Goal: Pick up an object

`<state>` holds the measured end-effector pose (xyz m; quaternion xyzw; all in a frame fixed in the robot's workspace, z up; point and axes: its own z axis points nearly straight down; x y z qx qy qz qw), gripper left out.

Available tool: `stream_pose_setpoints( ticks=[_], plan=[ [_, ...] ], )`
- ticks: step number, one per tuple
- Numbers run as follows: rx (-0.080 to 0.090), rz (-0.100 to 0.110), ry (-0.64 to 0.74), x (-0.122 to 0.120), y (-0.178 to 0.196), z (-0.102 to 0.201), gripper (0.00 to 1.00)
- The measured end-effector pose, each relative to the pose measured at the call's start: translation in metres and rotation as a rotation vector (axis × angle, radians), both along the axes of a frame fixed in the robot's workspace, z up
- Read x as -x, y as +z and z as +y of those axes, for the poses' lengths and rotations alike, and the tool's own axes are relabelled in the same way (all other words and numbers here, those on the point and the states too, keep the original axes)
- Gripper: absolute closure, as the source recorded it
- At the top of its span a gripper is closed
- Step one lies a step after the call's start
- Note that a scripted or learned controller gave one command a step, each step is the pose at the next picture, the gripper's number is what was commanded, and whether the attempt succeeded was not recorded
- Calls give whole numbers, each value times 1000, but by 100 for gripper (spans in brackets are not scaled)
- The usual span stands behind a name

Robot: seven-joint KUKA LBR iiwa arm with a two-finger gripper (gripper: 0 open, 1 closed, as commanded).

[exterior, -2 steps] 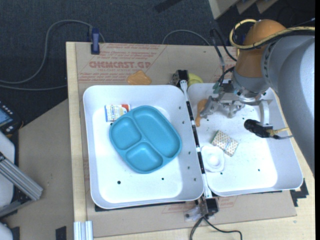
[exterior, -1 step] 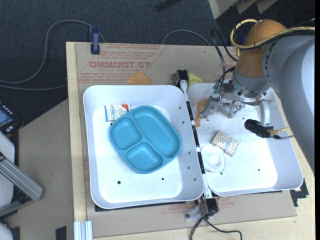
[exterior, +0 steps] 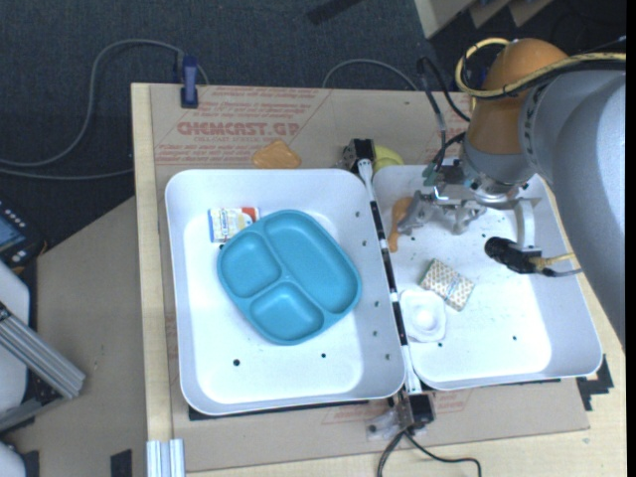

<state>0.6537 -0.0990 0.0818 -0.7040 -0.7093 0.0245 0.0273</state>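
At upper right of the frame, the arm (exterior: 556,117) is reaching down into the right bin (exterior: 517,351), with the gripper (exterior: 444,210) sitting low over that bin's upper left corner. Can't tell from this angle how wide the gripper is set or whether it's holding anything.

The orange piece (exterior: 401,215) is lying just left of the gripper, close against the bin's left wall. Its long axis is running roughly top to bottom in the frame, leaning a little, with the upper end pointing toward the gripper. Contact with the gripper: can't tell.

The packet (exterior: 449,285) is lying below the gripper, left of the bin's centre, with its long axis running upper left to lower right. The white disc (exterior: 425,317) is sitting just below and left of the packet, near the left wall.

In the left bin (exterior: 199,366), the blue plate (exterior: 288,276) is lying mid-bin, long axis upper left to lower right. The carton (exterior: 231,223) is sitting at its upper left edge.

On the bench (exterior: 199,132) above the bins, an orange lump (exterior: 276,154) and a yellow ball (exterior: 387,157) are sitting near the rims.
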Motion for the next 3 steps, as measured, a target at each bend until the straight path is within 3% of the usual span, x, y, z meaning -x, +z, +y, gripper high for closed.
stream_pose_setpoints(
  ticks=[3],
  plan=[
    [-3, 0, 0, 0, 0, -1, 0]
  ],
)
